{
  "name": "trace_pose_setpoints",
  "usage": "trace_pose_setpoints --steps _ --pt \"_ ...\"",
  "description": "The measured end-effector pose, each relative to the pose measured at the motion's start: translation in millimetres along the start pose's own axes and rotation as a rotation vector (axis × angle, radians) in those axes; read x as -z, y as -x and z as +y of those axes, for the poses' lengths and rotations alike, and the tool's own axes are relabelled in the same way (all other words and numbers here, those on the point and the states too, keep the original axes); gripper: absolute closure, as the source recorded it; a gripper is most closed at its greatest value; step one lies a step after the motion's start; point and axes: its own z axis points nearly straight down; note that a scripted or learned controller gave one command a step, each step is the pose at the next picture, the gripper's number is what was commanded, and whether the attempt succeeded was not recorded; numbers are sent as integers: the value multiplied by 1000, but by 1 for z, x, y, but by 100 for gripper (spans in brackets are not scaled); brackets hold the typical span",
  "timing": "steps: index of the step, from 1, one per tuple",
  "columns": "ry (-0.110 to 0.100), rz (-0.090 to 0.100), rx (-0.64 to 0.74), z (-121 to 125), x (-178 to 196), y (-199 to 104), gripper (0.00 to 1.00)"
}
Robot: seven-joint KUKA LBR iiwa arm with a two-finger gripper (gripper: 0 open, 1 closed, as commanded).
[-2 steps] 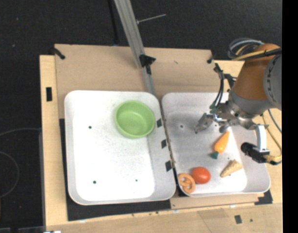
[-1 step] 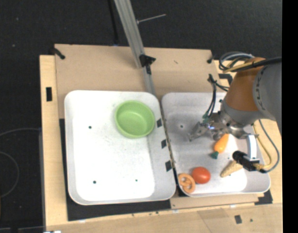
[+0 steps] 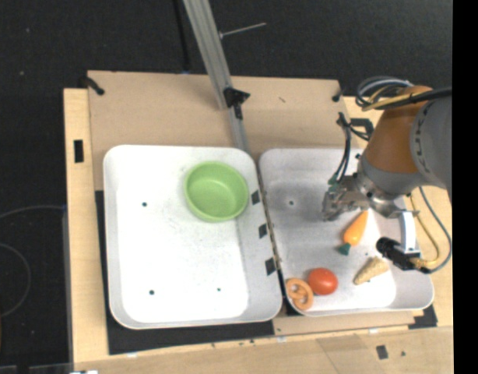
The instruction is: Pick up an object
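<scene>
Reaching in from the right, the arm (image 3: 402, 142) hangs over the right bin (image 3: 301, 170), its end effector (image 3: 340, 201) low above the bin floor near the middle. How wide its jaws stand cannot be told from this slanted overhead view, since the wrist hides them; nothing can be seen held.

Several candidates lie in that bin. A toy carrot (image 3: 354, 228), orange with a green tip, rests just beside the end effector on its near-right side, lying at a slant. Nearer still sit a red tomato (image 3: 323, 281), a round orange slice-like piece (image 3: 299, 294) touching the bin's near-left corner wall, and a pale cone-shaped piece (image 3: 371, 270) close to the arm's black cable fitting. A green bowl (image 3: 216, 192) sits in the left bin (image 3: 145, 232), well apart from the arm.

The carrot looks like the likeliest target. To take it well, the end effector should probably shift slightly toward the near right so it centres over the carrot's thick body, turn so the jaws close across its narrow width, then descend fully before closing. Its tapered, smooth shape could squirt out of an off-centre pinch, and the bin floor leaves little room under it.
</scene>
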Motion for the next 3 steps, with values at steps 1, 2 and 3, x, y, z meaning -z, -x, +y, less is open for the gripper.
trace_pose_setpoints --steps 1,2,3 --pt "2 0 3 0 44 2 100" --pt "4 0 10 2 98 3 100" --pt "0 3 15 15 97 -49 100"
